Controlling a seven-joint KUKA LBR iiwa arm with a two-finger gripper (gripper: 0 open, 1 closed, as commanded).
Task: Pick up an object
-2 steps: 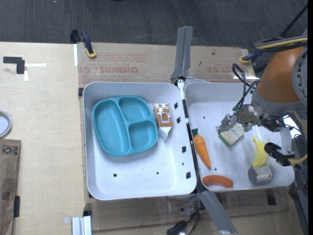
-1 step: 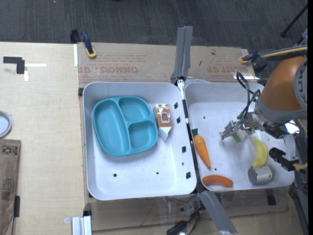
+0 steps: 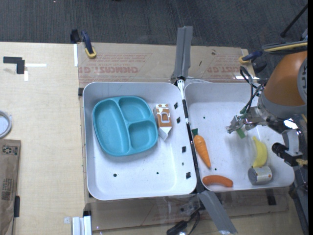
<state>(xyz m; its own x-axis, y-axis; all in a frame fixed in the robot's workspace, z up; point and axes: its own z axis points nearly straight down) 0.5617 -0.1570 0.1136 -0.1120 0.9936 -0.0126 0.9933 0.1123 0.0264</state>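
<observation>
My gripper (image 3: 236, 128) hangs over the right bin (image 3: 215, 97), near its right edge, beside the banana (image 3: 259, 152). A carrot (image 3: 202, 150) lies along its left edge.

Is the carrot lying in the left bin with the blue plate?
No, the carrot lies in the right bin, beside the divider; the blue plate is alone left.
</observation>
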